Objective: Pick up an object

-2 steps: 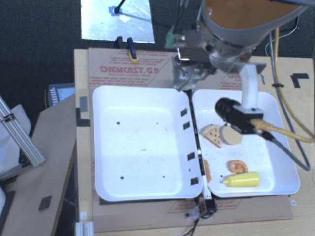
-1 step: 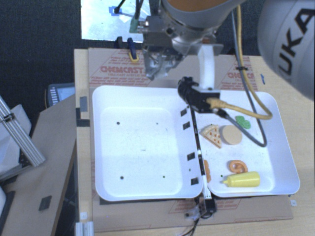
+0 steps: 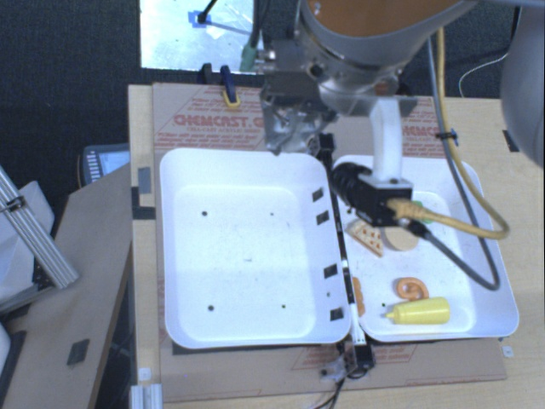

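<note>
From where I'm standing the grey two-finger gripper (image 3: 294, 139) hangs over the back rim of the left shallow white plastic bin (image 3: 183, 228); can't tell its state. To grab well I reckon it should drop squarely over one item. The right white bin (image 3: 502, 309) holds a yellow squeeze bottle (image 3: 419, 312), an orange pretzel-shaped toy (image 3: 411, 289) and a pizza-slice toy (image 3: 367, 238).

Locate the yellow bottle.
Yellow bottle lies on its side in the right bin, near its front edge, just below the orange ring.
</note>
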`<act>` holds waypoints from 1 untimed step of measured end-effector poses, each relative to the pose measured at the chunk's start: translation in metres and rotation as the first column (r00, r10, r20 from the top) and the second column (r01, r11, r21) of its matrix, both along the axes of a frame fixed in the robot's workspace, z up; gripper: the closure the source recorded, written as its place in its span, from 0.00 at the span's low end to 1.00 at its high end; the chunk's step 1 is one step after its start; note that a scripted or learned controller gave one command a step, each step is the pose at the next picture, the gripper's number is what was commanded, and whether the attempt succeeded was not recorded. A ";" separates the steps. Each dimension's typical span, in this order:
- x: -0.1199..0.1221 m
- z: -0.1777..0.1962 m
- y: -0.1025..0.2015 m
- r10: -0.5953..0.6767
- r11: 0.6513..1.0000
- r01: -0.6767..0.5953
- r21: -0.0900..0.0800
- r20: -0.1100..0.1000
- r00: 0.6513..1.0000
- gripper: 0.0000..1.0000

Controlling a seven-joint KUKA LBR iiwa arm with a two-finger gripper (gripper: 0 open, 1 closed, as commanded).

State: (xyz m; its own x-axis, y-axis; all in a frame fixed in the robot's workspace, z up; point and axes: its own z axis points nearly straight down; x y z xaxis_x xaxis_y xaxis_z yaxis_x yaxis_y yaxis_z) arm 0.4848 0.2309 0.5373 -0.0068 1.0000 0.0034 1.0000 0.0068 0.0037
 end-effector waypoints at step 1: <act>0.001 -0.002 0.000 -0.001 1.000 0.001 -0.002 -0.002 1.000 0.00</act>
